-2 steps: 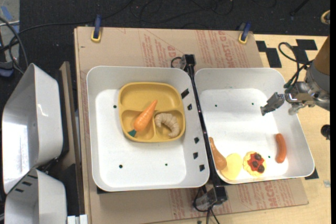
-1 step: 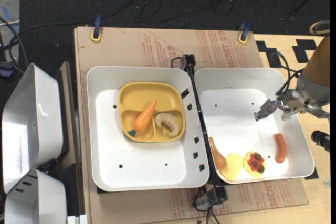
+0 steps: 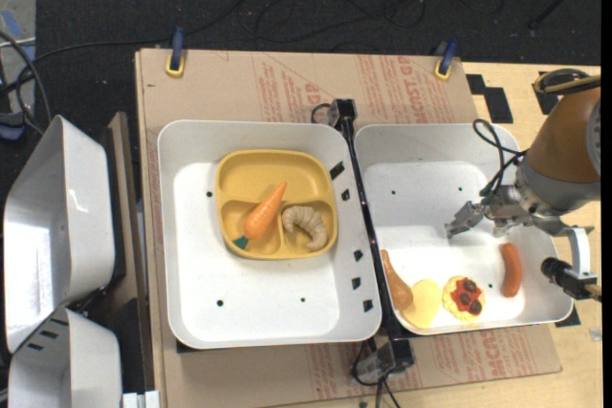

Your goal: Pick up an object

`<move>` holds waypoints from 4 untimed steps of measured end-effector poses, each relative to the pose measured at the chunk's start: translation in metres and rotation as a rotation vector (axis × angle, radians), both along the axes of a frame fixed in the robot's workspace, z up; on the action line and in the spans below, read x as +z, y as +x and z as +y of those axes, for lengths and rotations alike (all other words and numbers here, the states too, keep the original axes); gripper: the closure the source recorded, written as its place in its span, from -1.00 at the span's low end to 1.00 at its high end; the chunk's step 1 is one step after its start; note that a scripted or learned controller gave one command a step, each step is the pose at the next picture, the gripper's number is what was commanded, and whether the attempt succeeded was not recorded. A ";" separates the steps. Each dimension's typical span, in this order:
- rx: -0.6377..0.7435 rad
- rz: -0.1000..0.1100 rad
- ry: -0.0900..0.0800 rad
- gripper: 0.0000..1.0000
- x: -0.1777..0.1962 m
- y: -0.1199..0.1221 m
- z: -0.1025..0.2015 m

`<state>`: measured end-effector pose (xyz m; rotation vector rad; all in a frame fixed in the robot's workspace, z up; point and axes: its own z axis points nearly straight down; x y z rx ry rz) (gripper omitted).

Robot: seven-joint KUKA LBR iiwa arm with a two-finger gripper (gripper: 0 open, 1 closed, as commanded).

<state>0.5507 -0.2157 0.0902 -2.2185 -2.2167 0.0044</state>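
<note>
Right bin point(image 3: 421, 177), pick pending: gripper point(image 3: 469, 220) above bare floor, fingers' spread impossible to tell.
Sausage point(image 3: 513, 269) lies just right of the gripper; drumstick point(image 3: 396, 280) and small pizza point(image 3: 465, 296) sit below it. Risk: closing here likely catches nothing. Cardboard surface point(image 3: 402, 81) bears mirrored red lettering, unreadable.

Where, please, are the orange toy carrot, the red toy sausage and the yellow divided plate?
orange toy carrot point(image 3: 264, 211), camera view, middle of its body.
red toy sausage point(image 3: 513, 269), camera view, mid-length of it.
yellow divided plate point(image 3: 268, 169), camera view, bare floor of its upper compartment.
</note>
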 end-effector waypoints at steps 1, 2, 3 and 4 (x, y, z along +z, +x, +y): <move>-0.001 -0.005 -0.002 -1.00 0.002 0.000 0.000; 0.000 -0.007 -0.002 1.00 0.012 0.001 0.001; 0.004 -0.010 -0.004 1.00 0.056 0.004 0.006; 0.005 -0.011 -0.004 1.00 0.104 0.001 0.013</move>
